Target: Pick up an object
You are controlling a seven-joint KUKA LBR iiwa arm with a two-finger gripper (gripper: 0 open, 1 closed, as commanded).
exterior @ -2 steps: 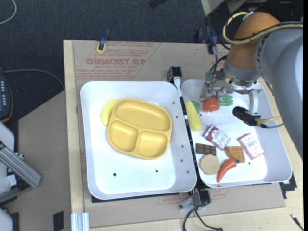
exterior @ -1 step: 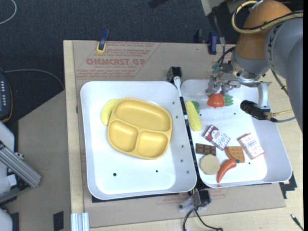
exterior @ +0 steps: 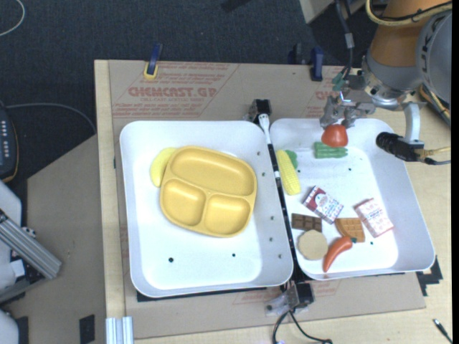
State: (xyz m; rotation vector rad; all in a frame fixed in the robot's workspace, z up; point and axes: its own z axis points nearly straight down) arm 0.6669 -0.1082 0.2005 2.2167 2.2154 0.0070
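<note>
My gripper [exterior: 338, 123] hangs over the far end of the right bin [exterior: 419, 228], with the grey and orange arm behind it at the upper right. A small red tomato [exterior: 334, 136] sits directly under the fingertips, and its top is pinched between them. Just below the tomato lies a green vegetable piece [exterior: 330, 151] on the bin floor. I cannot tell whether the tomato still touches it.
The right bin also holds a corn cob [exterior: 289, 172], two red-and-white packets [exterior: 323, 203] [exterior: 374, 216], a chocolate piece [exterior: 307, 223], a waffle [exterior: 350, 228], a round cookie [exterior: 312, 245] and a red chili [exterior: 337, 252]. In the left bin [exterior: 136, 213], a yellow divided plate [exterior: 208, 192] lies over a banana [exterior: 160, 166].
</note>
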